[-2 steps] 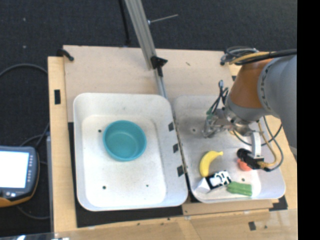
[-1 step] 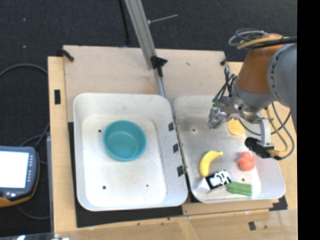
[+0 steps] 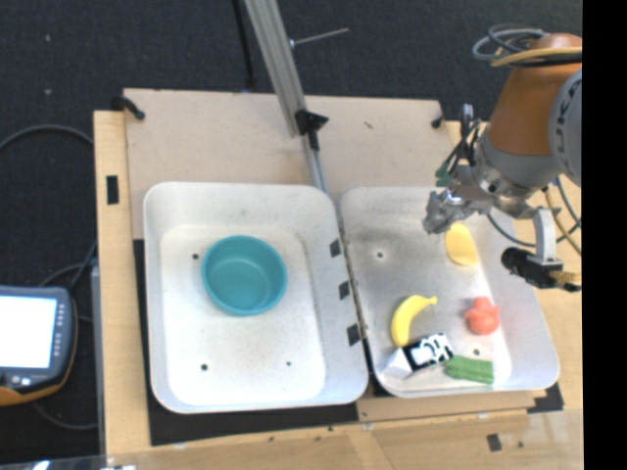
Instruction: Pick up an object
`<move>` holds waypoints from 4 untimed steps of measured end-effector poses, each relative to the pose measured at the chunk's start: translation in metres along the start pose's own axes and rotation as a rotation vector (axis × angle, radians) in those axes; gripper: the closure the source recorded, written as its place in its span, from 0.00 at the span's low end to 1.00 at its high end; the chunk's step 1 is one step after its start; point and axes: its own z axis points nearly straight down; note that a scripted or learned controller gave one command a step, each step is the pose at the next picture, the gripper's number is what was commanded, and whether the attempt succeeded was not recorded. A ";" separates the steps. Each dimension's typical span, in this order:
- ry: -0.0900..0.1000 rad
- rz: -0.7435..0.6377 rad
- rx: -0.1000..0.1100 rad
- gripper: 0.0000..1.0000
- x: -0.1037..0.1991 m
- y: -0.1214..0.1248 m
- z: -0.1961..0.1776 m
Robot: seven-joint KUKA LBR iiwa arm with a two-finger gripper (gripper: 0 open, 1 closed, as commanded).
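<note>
A teal bowl (image 3: 244, 274) is seen standing upright in the left bin (image 3: 171, 213), near its middle. Five small things are found in the right bin (image 3: 387, 213). A yellow lemon (image 3: 462, 246) is placed near the top. A curved yellow banana (image 3: 410, 317) is laid in the middle. A small red thing (image 3: 481, 316) is set to its right. A black and white block (image 3: 428, 352) and a green pod (image 3: 469, 368) are laid near the front edge, just beside each other.

Gripper (image 3: 443, 210) hovers over the right bin (image 3: 392, 228), just beside a yellow lemon-like piece (image 3: 461, 246) near its far edge. Banana (image 3: 411, 316), red item (image 3: 481, 315), green piece (image 3: 469, 369) and black-and-white block (image 3: 428, 352) crowd the near edge. Teal bowl (image 3: 244, 274) sits mid left bin (image 3: 176, 213).
</note>
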 end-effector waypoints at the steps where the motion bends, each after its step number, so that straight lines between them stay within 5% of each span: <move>1: 0.001 -0.001 0.000 1.00 0.000 -0.005 -0.047; 4: 0.000 -0.001 0.006 1.00 0.138 0.025 -0.013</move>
